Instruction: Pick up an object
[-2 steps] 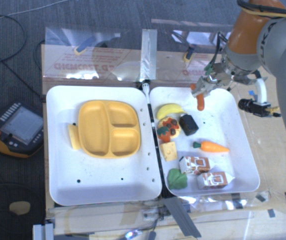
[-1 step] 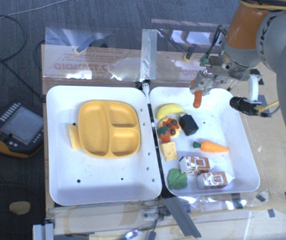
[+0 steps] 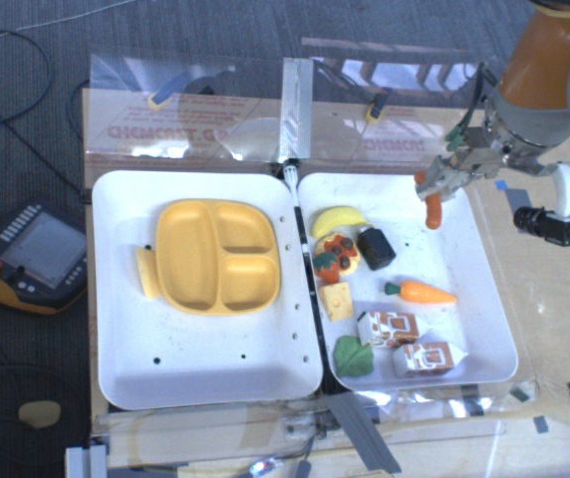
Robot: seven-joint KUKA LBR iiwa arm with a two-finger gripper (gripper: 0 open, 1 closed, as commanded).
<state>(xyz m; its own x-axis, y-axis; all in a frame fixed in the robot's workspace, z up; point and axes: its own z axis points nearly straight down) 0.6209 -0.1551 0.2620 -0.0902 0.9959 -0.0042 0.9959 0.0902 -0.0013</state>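
My gripper [image 3: 434, 189] hangs over the far right part of the right bin [image 3: 484, 267], shut on a small orange-red sausage-like piece [image 3: 432, 212] that sticks down from between its fingers. Below it in the bin lie a banana [image 3: 337, 219], a cluster of small toy fruits [image 3: 337, 252], a black block [image 3: 376, 248], a carrot [image 3: 423, 292], a cheese wedge [image 3: 337, 302], a green leafy piece [image 3: 354, 355] and two small cartons [image 3: 390, 328] [image 3: 429, 358].
The left bin [image 3: 126, 357] holds a yellow divided plate [image 3: 217, 255] with a thin yellow piece [image 3: 145, 272] at its left side. A handheld pendant [image 3: 31, 257] and cables lie on the floor at left. Clear plastic walls [image 3: 295, 118] stand behind both bins.
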